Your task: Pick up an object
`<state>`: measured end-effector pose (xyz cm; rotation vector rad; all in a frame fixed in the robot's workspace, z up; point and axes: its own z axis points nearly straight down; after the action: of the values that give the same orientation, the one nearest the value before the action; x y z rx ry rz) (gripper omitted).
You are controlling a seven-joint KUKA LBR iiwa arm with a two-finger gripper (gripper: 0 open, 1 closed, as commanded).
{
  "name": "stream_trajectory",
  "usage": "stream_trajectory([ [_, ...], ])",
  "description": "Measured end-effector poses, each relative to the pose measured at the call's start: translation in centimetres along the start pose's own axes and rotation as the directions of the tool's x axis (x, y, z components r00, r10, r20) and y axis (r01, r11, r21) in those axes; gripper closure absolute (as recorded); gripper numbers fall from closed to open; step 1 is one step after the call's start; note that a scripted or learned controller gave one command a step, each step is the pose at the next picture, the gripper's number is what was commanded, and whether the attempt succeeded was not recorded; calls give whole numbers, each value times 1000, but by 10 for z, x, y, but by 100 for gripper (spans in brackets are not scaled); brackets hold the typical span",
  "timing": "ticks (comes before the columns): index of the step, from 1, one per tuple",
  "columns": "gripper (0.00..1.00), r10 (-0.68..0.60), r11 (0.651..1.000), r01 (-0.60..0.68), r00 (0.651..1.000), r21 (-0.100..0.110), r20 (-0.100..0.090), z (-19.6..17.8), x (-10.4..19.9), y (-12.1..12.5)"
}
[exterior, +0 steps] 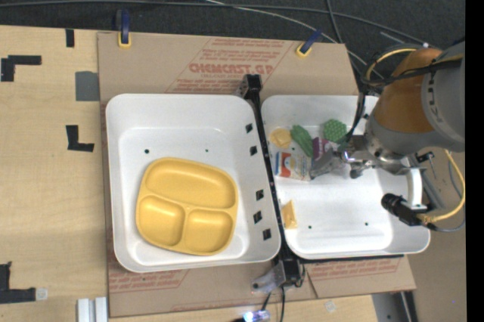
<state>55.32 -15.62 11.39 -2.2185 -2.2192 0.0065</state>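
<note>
While one yellow tray (186, 204) fills the left bin (121, 162), claw (327, 162) low among right-bin clutter, grip unclear.

One fixed overhead camera, angled down on both white bins (121, 162), arm (423, 109) entering from right.

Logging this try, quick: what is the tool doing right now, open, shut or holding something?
Tool: low in the right bin, at the small pile of items; whether it is open, shut or holding anything cannot be told.
</note>
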Motion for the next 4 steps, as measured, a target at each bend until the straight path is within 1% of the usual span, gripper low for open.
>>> stream_trajectory([
  [1, 0, 0, 1000, 0, 1000, -7, -1, 26, 0, 2],
  [2, 100, -4, 1000, 4, 1000, -15, -6, 12, 3, 5],
  [3, 100, -1, 1000, 1, 1000, -7, 0, -33, 9, 11],
  [4, 100, 0, 1000, 0, 1000, -11, 1, -92, 1, 16],
])
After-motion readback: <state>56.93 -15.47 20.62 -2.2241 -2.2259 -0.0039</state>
